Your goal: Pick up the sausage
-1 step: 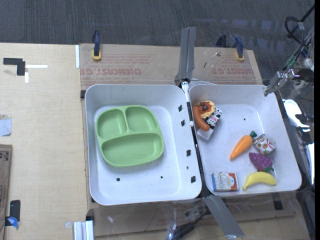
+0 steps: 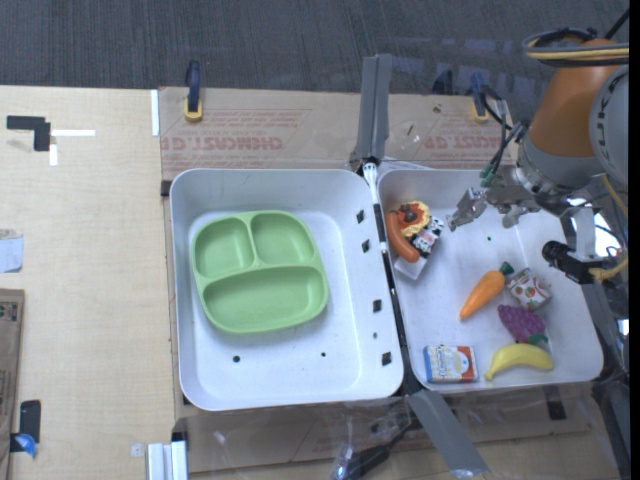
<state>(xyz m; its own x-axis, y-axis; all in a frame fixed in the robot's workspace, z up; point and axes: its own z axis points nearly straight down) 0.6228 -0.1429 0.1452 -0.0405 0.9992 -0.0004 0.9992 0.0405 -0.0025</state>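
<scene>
white bins sit side by side on the table (image 2: 80, 268). the left bin (image 2: 290, 368) has a green plate (image 2: 262, 270). the right bin (image 2: 570, 343) has the sausage (image 2: 402, 238) in its upper left corner, plus a carrot (image 2: 483, 293), grapes (image 2: 521, 321), banana (image 2: 519, 360) and small box (image 2: 449, 363). the tool (image 2: 490, 208) hangs spread open above the right bin, pinching nothing.

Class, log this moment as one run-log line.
task: pick up sausage | gripper: over right bin, open, holding nothing | sausage: at bin's left wall, not grasped | left bin: green plate
</scene>
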